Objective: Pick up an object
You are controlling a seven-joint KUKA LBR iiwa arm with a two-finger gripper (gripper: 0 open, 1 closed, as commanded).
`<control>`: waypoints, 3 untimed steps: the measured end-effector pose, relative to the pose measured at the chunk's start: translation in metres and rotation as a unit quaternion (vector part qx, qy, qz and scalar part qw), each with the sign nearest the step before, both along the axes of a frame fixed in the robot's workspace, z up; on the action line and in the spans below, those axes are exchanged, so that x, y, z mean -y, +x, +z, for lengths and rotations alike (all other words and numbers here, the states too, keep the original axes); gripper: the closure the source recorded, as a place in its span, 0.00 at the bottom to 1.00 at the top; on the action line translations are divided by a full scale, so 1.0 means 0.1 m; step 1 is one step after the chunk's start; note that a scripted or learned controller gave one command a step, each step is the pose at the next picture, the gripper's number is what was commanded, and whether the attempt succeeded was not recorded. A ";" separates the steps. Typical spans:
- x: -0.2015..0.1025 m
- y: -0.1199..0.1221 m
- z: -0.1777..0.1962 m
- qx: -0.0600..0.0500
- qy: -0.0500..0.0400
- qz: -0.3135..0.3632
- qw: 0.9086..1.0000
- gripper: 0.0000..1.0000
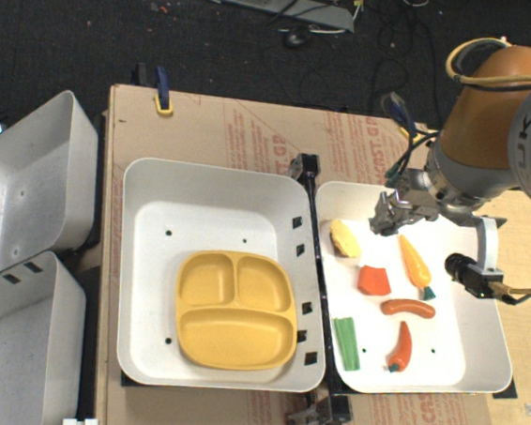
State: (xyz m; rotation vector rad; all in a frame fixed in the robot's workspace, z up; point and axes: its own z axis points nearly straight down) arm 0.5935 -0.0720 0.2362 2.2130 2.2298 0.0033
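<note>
The right bin (476, 366) holds several toy foods. A pale yellow piece (344, 238) lies at its upper left, with a red-orange chunk (374, 281) just below it. An orange carrot-like piece (414, 261) slants down the middle above a brown sausage (407, 309). A green stick (347, 343) and a red pepper (401, 348) lie near the front. My gripper (390, 215) hangs over the bin's upper part, between the yellow piece and the carrot, above both.
The left bin (154, 195) holds a yellow divided plate (235, 309). A black divider with clips (312, 259) runs between the bins. The arm's orange band (495, 90) and a side-mounted black part (472, 271) reach over the right bin's far right. Two white containers (19, 228) stand off the bench's left.
</note>
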 end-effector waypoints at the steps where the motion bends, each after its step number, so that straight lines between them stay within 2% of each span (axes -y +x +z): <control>1: -0.54 -0.03 0.09 0.000 0.000 0.001 1.000 1.00; 3: -1.58 -0.10 0.16 0.000 0.000 0.000 1.000 1.00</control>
